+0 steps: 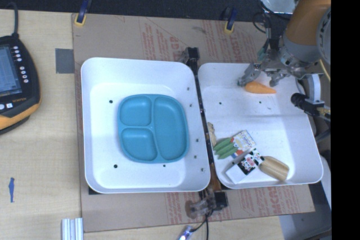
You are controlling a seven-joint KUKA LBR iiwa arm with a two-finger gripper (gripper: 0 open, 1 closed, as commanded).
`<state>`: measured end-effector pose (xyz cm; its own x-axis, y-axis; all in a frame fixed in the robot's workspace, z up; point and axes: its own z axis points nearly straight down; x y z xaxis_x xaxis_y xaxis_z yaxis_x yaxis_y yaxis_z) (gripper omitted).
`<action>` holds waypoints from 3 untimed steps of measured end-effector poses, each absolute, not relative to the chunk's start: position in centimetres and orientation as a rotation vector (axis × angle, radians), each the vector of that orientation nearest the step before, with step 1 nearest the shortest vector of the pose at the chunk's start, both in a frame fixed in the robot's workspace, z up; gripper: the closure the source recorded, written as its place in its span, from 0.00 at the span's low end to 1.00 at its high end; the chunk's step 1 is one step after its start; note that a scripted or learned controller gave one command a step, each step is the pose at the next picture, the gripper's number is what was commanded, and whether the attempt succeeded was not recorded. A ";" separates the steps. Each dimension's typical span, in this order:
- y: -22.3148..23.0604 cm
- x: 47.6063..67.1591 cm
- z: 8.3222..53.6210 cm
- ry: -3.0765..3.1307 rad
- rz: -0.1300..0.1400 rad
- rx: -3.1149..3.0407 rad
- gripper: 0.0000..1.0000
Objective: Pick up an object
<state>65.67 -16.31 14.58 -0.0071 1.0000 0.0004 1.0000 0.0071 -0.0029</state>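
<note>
An orange carrot-shaped toy (pixel 260 87) lies near the far edge of the right bin (pixel 292 126). My gripper (pixel 262 78) hangs right over it, open. One fingertip (pixel 245 80) is at the carrot's left end and the other reaches toward its right end. The carrot rests on the bin floor, not lifted. Toward the bin's near side lie a green pod-like toy (pixel 224 146), a small printed card (pixel 243 142), a black-and-white packet (pixel 248 164) and a tan wooden block (pixel 274 168).
The left bin (pixel 101 87) holds a blue divided plate (pixel 153 127). A teach pendant (pixel 12 82) sits on the bench at the far left. Blue clamps (pixel 82 10) (pixel 228 18) pin the cardboard at the back. The grey and orange arm (pixel 306 19) comes in from the upper right.
</note>
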 end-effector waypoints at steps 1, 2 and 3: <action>-15.8 65.5 9.1 -2.225 0.008 -2.211 0.00; -16.5 65.6 9.2 -2.224 0.004 -2.217 0.00; -17.4 65.6 9.2 -2.223 0.003 -2.217 0.00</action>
